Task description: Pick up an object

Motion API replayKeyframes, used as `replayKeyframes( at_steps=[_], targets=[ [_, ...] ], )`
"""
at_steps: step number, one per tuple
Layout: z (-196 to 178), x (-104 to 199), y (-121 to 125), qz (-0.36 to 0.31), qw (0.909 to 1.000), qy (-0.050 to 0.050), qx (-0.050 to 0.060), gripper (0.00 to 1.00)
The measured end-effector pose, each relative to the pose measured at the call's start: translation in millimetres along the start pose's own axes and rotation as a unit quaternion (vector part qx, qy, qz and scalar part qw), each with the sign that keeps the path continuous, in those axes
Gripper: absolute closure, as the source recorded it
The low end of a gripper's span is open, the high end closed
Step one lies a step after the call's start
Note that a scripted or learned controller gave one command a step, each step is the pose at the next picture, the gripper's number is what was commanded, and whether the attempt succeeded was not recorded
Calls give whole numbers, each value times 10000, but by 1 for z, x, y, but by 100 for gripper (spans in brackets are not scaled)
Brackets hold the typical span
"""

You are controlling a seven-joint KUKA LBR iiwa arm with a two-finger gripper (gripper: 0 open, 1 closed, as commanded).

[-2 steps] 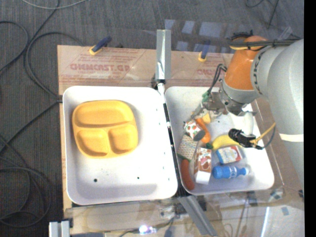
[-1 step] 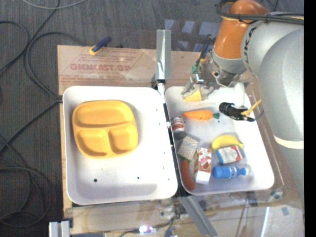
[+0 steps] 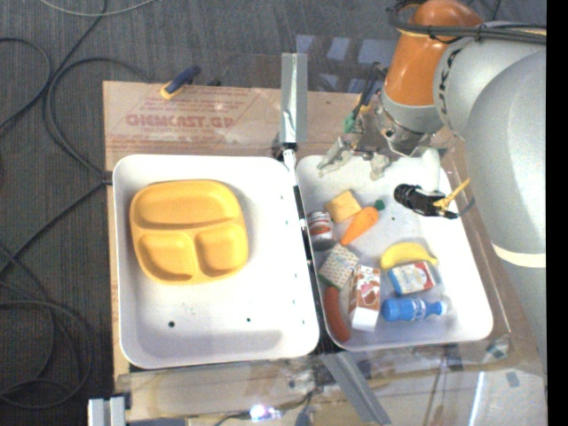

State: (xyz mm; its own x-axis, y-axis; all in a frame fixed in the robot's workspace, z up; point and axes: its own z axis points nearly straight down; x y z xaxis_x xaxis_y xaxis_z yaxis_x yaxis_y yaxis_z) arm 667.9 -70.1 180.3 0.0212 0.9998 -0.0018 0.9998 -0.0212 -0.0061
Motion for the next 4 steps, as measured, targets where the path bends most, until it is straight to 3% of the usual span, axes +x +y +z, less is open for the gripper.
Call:
replayKeyframes(
  at_steps=[1,2,3,4],
  targets=[
    [78,-76,-30,460,9989,-3,4,0],
    [79,-75,-30,460,9989,-3,7,0],
    [92,-67,-63,283,9996,-10,-91,0],
    [86,-67,-63,286,9996,5,-72,100]
  ],
)
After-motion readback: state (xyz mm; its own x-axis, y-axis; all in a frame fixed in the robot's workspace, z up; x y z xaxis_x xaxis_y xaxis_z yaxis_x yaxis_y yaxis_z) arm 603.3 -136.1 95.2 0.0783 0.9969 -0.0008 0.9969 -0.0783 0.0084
